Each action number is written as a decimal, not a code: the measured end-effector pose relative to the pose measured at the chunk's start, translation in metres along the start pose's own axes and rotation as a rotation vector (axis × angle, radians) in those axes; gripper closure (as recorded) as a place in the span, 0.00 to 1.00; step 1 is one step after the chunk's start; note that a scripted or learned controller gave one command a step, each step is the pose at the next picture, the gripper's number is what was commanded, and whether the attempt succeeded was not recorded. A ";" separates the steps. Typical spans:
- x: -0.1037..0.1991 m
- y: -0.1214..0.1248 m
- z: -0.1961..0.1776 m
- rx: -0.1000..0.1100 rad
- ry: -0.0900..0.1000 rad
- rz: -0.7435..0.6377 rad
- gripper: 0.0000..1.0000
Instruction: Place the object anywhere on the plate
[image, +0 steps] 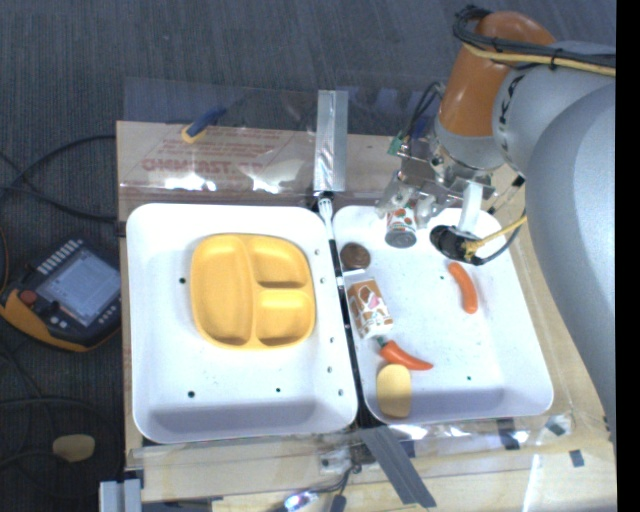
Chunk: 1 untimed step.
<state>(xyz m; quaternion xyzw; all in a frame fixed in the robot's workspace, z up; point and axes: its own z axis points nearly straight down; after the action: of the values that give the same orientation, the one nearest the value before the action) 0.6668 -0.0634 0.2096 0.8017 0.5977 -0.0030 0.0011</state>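
A small can (402, 226) sits clamped between the fingers of the gripper (409, 212) over the far left corner of the right bin (500, 380). The yellow divided plate (252, 290) lies in the left bin (160, 390), well apart. In the right bin lie a brown ball (354, 256), a printed carton (368, 306), a carrot (404, 354), a yellow block (394, 390) and a sausage (465, 286).

**What the view leaves unclear**

The grey arm (570, 150) is cut off by the top and right edges. The pincer (420, 205) sits in a clutter of cables and brackets, so its fingers cannot be made out. A small can (402, 228) just beneath it is partly covered by that hardware; whether they touch cannot be told. The printing on the carton (368, 306) is too small to read.
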 end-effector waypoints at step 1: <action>0.040 -0.102 0.015 0.002 0.005 -0.081 1.00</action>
<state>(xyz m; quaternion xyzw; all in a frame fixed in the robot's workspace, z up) 0.5802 0.0035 0.1943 0.7768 0.6297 -0.0017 -0.0014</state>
